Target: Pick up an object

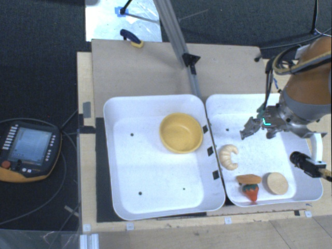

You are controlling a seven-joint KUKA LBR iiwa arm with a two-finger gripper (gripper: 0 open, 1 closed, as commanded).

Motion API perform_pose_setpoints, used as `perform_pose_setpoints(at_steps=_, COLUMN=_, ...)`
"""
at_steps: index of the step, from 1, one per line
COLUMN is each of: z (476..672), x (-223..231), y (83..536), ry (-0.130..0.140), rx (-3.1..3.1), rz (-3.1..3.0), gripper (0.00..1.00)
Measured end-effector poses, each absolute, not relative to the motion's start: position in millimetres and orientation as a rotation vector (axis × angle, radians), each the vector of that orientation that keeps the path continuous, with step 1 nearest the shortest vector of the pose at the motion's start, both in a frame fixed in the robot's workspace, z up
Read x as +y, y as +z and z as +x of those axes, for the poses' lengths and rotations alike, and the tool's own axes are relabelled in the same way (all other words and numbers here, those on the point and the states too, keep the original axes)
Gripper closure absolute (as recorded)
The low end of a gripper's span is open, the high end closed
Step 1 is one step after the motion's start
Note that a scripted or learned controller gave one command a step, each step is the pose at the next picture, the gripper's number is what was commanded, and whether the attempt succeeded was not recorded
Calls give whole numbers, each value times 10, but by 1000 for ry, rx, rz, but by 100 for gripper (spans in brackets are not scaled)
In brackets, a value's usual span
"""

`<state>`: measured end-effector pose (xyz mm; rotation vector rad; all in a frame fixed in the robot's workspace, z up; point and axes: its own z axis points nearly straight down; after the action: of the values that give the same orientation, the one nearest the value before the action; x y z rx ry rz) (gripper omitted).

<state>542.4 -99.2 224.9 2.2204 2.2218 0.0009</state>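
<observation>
1. The gripper (250, 130) is seen over the right bin (306, 193), in its upper middle, pointing left. Whether it is parted or closed cannot be told; nothing is seen held in it.
2. The arm (309, 84), grey with an orange band, is seen entering from the right, above the right bin's far corner.
3. A pale croissant (229, 156) is noted below and left of the gripper, apart from it, near the bin's left wall.
4. Along the right bin's near edge, three items are recorded: an orange-brown piece (249, 179), a red strawberry-like piece (251, 191) touching it from below, and a round tan disc (276, 183) just beside them to the right.
5. A yellow bowl (181, 133) is seen upright in the left bin (129, 191), near its upper right corner.
6. A control pendant (28, 150) is noted on the dark floor at far left.
</observation>
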Motion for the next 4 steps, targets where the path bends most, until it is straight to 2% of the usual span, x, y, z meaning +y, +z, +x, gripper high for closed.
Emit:
perform_pose_setpoints(at_steps=1, z=5424, x=-993, y=2249, ry=1, rx=2222, rz=2220, gripper=0)
perform_pose_setpoints(at_steps=3, z=5288, x=-1076, y=1340, ry=-3, rx=2223, rz=2223, gripper=0)
perform_pose_setpoints(at_steps=4, z=5304, x=-1089, y=922, ry=4, rx=2216, rz=2219, gripper=0)
